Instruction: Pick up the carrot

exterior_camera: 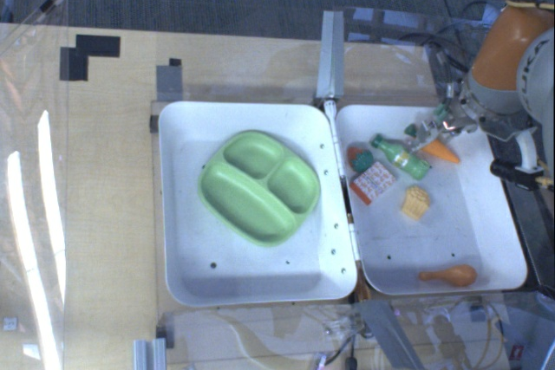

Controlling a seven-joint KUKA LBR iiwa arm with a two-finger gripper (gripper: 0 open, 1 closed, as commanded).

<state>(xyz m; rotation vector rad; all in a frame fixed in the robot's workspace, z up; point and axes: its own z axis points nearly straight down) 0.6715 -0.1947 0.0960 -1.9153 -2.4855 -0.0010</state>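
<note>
Where the carrot (442, 152) lies, toward 1 o'clock in the right bin (494, 221), we see it touching the green bottle (401, 157) at its 9 o'clock. At the carrot's 12 o'clock we find the gripper (440, 122) just above it; whether its claw is apart or together we cannot tell. Beyond the bottle, at 9 o'clock, sits a small red thing (356, 155), and at 7 o'clock a red-and-white packet (374, 182). At 7 o'clock, nearer, rests a yellow block (415, 203). At 6 o'clock, well apart, lies an orange gourd (449, 275). The left bin (182, 264) holds a green tray (259, 186).
</note>
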